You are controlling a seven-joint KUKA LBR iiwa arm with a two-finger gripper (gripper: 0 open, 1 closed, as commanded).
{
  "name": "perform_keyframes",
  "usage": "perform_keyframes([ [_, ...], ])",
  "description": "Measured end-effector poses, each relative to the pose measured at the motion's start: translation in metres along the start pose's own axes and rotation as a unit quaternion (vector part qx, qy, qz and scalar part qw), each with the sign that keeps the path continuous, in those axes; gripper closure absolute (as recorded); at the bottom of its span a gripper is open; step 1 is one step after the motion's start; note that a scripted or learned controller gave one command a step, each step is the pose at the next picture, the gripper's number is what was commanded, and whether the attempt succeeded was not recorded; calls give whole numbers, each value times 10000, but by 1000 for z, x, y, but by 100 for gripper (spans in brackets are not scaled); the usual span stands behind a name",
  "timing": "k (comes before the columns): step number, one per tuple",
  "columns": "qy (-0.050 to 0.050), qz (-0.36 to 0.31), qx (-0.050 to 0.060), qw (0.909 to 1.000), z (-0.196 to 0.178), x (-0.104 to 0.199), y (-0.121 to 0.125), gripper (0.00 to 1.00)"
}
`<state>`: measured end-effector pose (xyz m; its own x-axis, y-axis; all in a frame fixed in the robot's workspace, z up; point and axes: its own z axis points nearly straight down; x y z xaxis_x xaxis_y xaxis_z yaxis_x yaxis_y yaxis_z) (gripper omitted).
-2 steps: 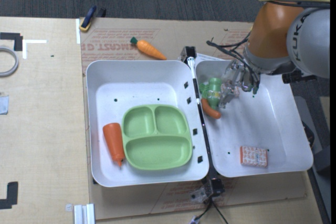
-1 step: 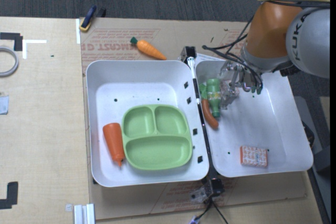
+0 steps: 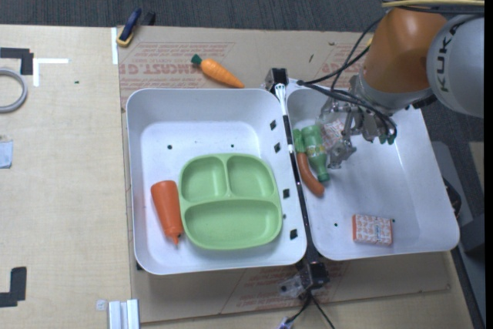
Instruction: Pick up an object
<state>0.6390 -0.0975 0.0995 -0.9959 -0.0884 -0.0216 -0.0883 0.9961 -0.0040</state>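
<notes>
The gripper (image 3: 337, 152) hangs low in the right bin (image 3: 416, 166), its fingers (image 3: 340, 154) just beside a green bottle-like item (image 3: 310, 142) and a small orange carrot-like piece (image 3: 310, 175) lying to their left (whether the fingers are apart or together cannot be told). This looks like the reach-and-close step; next, they must settle around one item and lift

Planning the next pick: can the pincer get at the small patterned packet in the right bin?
Probably yes. The packet lies alone on bare floor of the right bin, with the pincer in that same bin.
</notes>
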Motion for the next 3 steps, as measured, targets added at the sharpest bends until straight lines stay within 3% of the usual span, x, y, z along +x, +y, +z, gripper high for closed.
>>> perform_keyframes([
  [1,-7,3053,9,9523,-1,54,8,0],
  [2,-50,3064,54,9519,-12,53,2,100],
  [3,90,4532,31,8913,-95,107,42,100],
])
